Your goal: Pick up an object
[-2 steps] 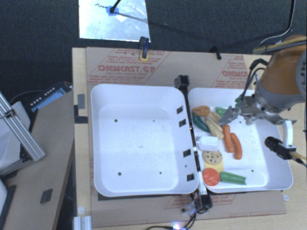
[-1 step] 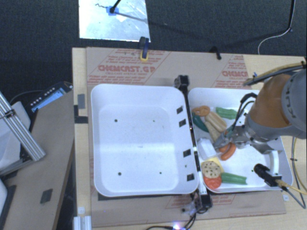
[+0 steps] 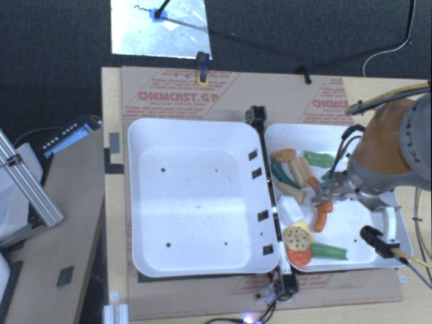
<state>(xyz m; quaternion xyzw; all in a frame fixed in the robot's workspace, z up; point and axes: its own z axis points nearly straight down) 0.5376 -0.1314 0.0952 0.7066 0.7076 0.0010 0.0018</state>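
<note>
A: Where's the grey two-finger gripper (image 3: 327, 196)?
B: Right-centre of frame, in the right shallow white bin (image 3: 385, 258), tips just above the small orange plastic sausage (image 3: 322, 217), which runs top-to-bottom.
A: Clenched?
B: Can't tell.
A: Obstacles?
B: Tan wedge (image 3: 292, 191) left, orange carrot-like piece (image 3: 314, 181) above-left.

One camera is looking down at a slant over both bins (image 3: 196, 130) — the arm (image 3: 388, 144) is reaching in from the right.
</note>
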